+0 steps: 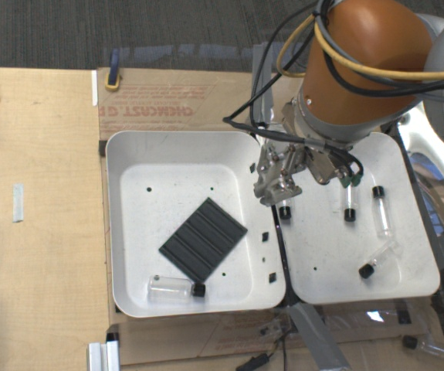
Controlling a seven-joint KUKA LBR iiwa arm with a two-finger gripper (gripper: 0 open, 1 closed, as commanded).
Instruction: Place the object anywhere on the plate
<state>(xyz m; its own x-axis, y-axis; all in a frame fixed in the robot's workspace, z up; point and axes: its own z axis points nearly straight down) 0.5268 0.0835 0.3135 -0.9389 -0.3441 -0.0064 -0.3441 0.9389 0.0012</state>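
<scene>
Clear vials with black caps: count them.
5. One in the left bin at; four in the right bin. The arm may hide more.

Even, bright overhead light washes the white bins [206, 149] nearly featureless, with faint soft shadows. The orange band [368, 45] carries a mild sheen. Focus seems slightly soft, perhaps from low resolution.

Red printed lettering on the cardboard sheet [160, 99], far side behind the left bin [121, 207]; appears mirrored or upside down, too blurred to read with certainty. No other legible text.
</scene>
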